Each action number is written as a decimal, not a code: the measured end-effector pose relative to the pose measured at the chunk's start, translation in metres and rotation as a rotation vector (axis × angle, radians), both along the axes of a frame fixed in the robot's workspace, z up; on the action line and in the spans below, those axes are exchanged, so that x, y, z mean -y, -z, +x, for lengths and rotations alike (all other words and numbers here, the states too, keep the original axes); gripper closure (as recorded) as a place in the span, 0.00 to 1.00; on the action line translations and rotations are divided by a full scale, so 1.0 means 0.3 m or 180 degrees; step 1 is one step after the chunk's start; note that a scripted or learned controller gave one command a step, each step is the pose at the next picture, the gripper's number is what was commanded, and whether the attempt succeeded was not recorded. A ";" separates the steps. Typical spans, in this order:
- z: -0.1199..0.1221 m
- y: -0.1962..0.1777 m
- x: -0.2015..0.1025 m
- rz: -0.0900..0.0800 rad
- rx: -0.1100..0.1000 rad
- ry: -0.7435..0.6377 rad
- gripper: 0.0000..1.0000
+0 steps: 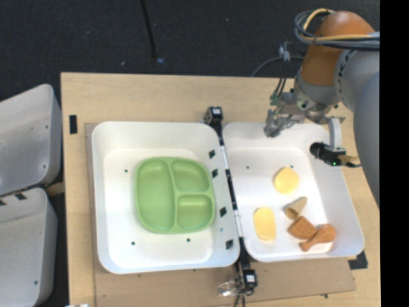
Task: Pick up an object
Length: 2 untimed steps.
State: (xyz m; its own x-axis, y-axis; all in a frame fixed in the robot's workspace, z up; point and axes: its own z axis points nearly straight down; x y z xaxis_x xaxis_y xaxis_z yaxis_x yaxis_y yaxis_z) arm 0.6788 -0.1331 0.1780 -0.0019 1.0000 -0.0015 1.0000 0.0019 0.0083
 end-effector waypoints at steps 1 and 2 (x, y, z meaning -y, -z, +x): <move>-0.006 -0.214 -0.005 0.0000 -0.0005 -0.0004 1.00; -0.004 -0.215 -0.001 -0.0002 -0.0017 -0.0008 1.00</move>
